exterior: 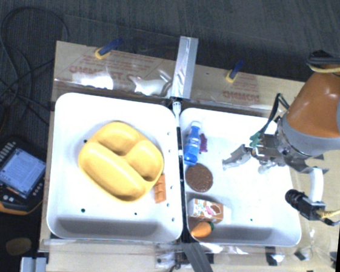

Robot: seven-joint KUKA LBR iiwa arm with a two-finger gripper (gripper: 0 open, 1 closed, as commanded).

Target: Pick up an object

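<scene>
My gripper [250,163] hangs over the middle of the right bin [269,232], fingers spread open and nothing between them. Left of it, along that bin's left wall, lie a blue bottle [192,144], a round brown disc [200,178], a small printed carton [205,209] and an orange piece [201,229] in the near corner. The disc is the closest of these to the gripper, and they do not touch. A large yellow lumpy object [121,160] covers much of the left bin [64,212], with a thin orange strip [160,189] at its right side.
A central divider wall [177,176] separates the two bins. Clear plastic bags [122,75] lie on the board behind the bins. A handheld controller with a screen [13,172] sits on the floor at far left, with cables.
</scene>
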